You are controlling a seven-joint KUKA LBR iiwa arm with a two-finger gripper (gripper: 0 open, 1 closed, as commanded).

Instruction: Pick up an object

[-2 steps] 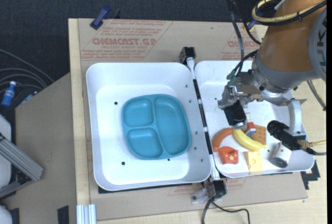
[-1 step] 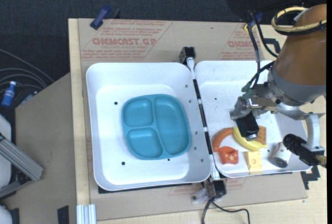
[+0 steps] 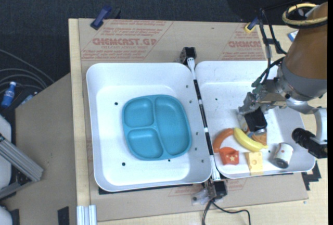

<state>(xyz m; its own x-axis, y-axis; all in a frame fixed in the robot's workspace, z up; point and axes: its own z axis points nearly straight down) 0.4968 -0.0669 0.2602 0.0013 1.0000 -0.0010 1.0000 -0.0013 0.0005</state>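
Dark carpet surrounds a cardboard-topped bench (image 3: 156, 36) printed with red lettering, and two shallow white bins sit on it side by side. From the camera view, the left bin (image 3: 104, 83) holds a blue divided plate (image 3: 155, 126) with three compartments, lying flat, well off to the pincer's left. The pincer (image 3: 255, 119) hangs low inside the right bin (image 3: 223, 78), dark and blocky, and honestly I can't tell how it's set from up here. Just below it, nearly touching, is a yellow banana (image 3: 247, 139), curved and lying flat. To the banana's left sits a red-orange curved piece (image 3: 222, 138), a red chunk (image 3: 229, 155) below that, a pale yellow block (image 3: 255, 160), and a small white cylinder (image 3: 281, 153) off to the pincer's lower right.
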